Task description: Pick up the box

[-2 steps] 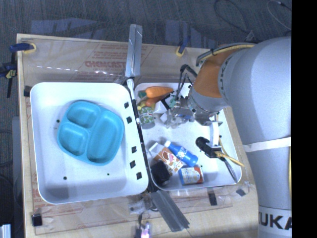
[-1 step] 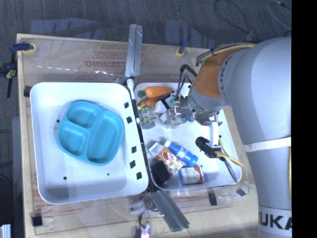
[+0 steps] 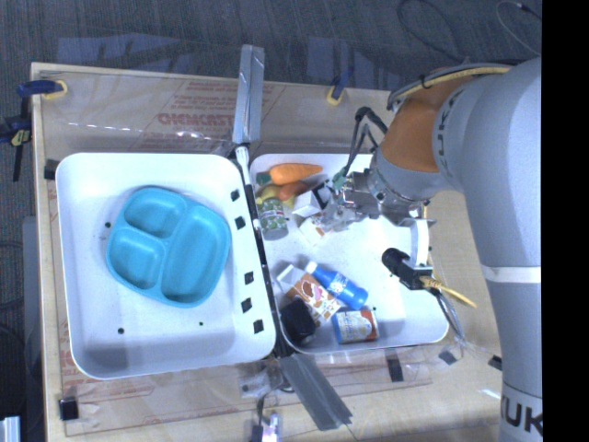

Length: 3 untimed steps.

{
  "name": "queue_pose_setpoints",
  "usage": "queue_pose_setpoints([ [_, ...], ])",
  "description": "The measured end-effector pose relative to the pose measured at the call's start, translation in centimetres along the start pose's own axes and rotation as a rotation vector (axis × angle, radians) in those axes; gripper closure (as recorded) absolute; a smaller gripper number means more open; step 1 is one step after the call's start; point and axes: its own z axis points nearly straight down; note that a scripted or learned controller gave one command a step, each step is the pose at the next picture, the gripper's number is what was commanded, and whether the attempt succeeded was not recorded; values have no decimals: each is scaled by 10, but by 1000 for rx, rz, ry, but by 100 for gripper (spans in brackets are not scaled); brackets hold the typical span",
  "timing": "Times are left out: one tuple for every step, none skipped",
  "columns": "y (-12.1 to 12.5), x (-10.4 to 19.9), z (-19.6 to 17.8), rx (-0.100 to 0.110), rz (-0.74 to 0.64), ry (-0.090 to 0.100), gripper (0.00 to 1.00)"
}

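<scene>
The pincer [image 3: 333, 212] sits low in the upper part of the right shallow white bin [image 3: 416, 325], among clutter; whether it is open or closed cannot be determined. The small brown printed cardboard box [image 3: 314, 299] lies near the bin's lower left, touching a blue plastic bottle [image 3: 339, 285] and a black rounded object [image 3: 297, 321]. Risk: tight neighbours may block finger entry, causing a slipped or wrong-item grasp.

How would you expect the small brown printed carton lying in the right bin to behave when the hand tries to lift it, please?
The small brown printed carton looks flat-sided, so it probably won't roll. It seems thin card, likely light and crushable. Wedged against the blue bottle with a white cap and a black object, it may drag them along.
</scene>
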Motion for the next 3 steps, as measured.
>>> queue_pose_setpoints([
  [12, 33, 42, -19, 52, 0, 0],
  [-72, 27, 64, 4, 111, 0, 0],
  [-21, 31, 64, 4, 143, 0, 0],
])
